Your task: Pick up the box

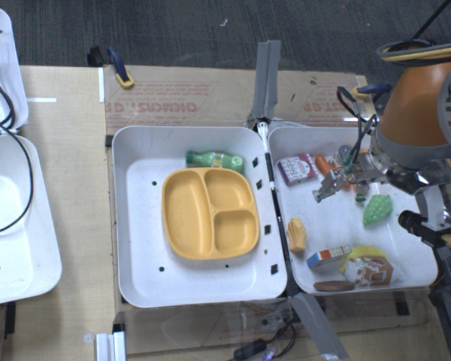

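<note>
Overhead view of the bench with 2 shallow white bins side by side. The left bin [128,224] holds a yellow 3-compartment plastic plate [210,213] and, just behind it, a green plastic bottle lying on its side [214,159]. The right bin [428,273] holds the task's object, a small purple-and-white cardboard box [297,169], lying flat near the bin's far left corner, just beside the dividing wall. The grey arm's tool [327,190] hangs low, near the box's right end but apart from it; whether the tool is spread or pressed together cannot be told. Nearby lie a green ridged plastic toy [377,210], a tan bread-shaped toy [296,235] and a blue, white and red carton [329,257]. The box is probably light, stiff and thin-walled, liable to dent under a hard squeeze; a hold across its shorter width looks best.
</note>
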Controlling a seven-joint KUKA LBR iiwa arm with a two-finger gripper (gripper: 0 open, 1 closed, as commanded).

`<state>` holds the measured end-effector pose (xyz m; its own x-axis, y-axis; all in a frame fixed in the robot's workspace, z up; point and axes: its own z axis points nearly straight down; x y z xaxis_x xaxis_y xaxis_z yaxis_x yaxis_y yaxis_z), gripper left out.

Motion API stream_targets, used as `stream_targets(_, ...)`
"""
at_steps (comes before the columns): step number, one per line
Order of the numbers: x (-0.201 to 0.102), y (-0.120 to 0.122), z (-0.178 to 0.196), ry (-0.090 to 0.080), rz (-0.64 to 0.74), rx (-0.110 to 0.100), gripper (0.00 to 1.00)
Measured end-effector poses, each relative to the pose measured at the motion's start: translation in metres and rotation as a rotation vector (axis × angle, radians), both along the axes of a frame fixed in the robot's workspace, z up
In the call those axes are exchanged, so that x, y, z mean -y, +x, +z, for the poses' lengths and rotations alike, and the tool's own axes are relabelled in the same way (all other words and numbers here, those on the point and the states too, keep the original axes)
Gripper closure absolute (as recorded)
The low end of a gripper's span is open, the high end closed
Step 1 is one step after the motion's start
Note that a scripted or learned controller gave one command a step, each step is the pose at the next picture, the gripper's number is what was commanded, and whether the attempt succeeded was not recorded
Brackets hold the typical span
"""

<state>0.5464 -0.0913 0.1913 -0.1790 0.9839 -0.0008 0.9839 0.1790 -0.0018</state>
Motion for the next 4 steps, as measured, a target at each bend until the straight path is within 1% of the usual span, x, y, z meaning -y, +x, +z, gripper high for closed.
stream_targets(1,-0.012,0.088,0.045,-0.001,0.034,0.002,0.0)
stream_targets(2,0.009,0.095,-0.079,-0.001,0.142,0.004,0.0)
stream_targets(3,0.016,0.042,-0.09,-0.003,0.004,0.024,0.0)
stream_targets(4,-0.025,0.096,0.001,-0.001,-0.202,0.002,0.0)
